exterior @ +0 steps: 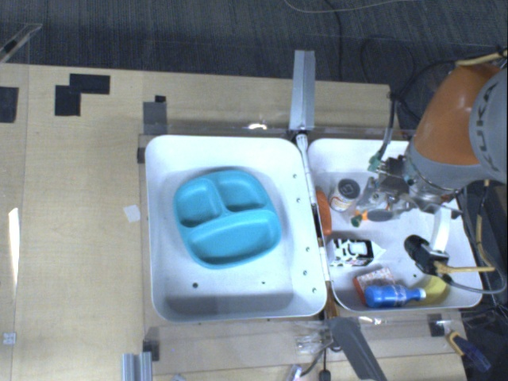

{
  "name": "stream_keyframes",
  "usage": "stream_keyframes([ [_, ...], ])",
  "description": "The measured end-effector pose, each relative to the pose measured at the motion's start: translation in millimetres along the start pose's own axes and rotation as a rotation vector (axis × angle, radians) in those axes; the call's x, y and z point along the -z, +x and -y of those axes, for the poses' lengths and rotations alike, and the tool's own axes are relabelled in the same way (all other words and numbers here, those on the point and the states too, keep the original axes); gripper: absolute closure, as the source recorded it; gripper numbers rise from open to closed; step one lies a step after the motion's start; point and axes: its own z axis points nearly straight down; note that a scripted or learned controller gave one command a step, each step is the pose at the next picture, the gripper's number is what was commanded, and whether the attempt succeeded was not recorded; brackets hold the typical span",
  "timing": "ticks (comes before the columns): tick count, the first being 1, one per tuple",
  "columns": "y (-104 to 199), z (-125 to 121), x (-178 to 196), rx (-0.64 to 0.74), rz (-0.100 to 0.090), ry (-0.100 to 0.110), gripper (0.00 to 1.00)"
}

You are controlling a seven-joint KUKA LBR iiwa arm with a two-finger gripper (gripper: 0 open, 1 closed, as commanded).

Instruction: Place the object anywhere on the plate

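The robot's claw (379, 199) hangs low in the right bin (397, 151) over a clutter of small items, the picking step apparently in hand; how far it is open, or whether it has hold of anything, cannot be told from above; a blue bottle (391, 295) lies just below it, a black-and-white piece (350, 250) nearer; the blue plate (226, 217) waits well to its left in the left bin (167, 181); next comes a secure grasp, then a lift across the divider.
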Motion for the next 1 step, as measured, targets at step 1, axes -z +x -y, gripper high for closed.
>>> stream_keyframes([
  [1,86.3,17.3,-8.2,-0.045,-0.002,0.002,1.0],
])
